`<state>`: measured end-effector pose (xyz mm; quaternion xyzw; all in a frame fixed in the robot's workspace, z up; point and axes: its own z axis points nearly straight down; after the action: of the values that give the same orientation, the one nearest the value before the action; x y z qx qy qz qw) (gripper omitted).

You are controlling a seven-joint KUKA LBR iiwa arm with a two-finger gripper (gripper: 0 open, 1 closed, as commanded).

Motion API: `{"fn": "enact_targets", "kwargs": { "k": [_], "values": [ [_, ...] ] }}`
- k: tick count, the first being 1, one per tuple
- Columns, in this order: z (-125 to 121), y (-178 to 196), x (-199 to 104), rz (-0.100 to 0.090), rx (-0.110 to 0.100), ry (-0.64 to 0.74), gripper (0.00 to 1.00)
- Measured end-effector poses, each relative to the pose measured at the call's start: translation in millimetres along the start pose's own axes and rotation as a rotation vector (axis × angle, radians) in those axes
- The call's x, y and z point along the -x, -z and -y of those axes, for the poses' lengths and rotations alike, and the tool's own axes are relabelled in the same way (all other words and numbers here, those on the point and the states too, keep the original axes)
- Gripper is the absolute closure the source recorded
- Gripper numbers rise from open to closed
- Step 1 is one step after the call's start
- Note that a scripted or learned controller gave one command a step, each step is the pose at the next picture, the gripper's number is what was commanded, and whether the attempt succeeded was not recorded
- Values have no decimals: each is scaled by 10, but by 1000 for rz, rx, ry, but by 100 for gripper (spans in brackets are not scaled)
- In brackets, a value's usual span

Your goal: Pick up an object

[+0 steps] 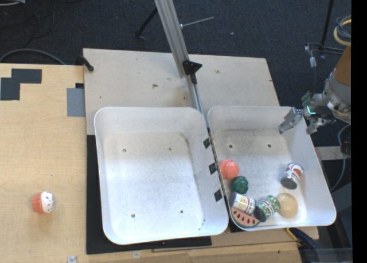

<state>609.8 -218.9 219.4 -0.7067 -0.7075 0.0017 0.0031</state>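
The objects lie in the right bin [269, 124], grouped toward its near edge. An orange ball [229, 169] sits by the bin's left wall, with a dark green piece [240, 185] just beside it on the near side. Along the near edge run a small can [245, 203] with a white label, a watermelon slice [243, 219] at the near left corner, a green-labelled can [268, 206] and a tan ball [288, 205], these packed closely, several touching. A red-and-white can [292, 175] stands apart, near the bin's right wall. The far half of this bin carries only grey scuff marks.

The tool [301, 118] hangs over the far right corner of the right bin, well apart from every object. Two grey fingers [288, 122] spread apart, the gap between them wide, and nothing lies between them. The arm [339, 87] enters from the right edge of the view.

The left bin [149, 176] adjoins the right bin along a shared edge marked with black clips [213, 168]. Both bins rest on a pale board on the surface [40, 141]. A slanted aluminium rail [172, 27] rises from the far side of the board. A small orange-and-white toy [43, 202] lies on the surface near its left edge, well apart from both bins. Two black patches and a grey one mark the far left part of the surface.
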Motion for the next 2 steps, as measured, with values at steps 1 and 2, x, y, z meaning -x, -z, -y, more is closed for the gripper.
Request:
{"fn": "enact_targets", "kwargs": {
  "k": [1, 2],
  "values": [
    [-10, 25, -4, 2, 4, 3, 0],
    [2, -416, -62, 0, 1, 5, 0]
  ]
}}
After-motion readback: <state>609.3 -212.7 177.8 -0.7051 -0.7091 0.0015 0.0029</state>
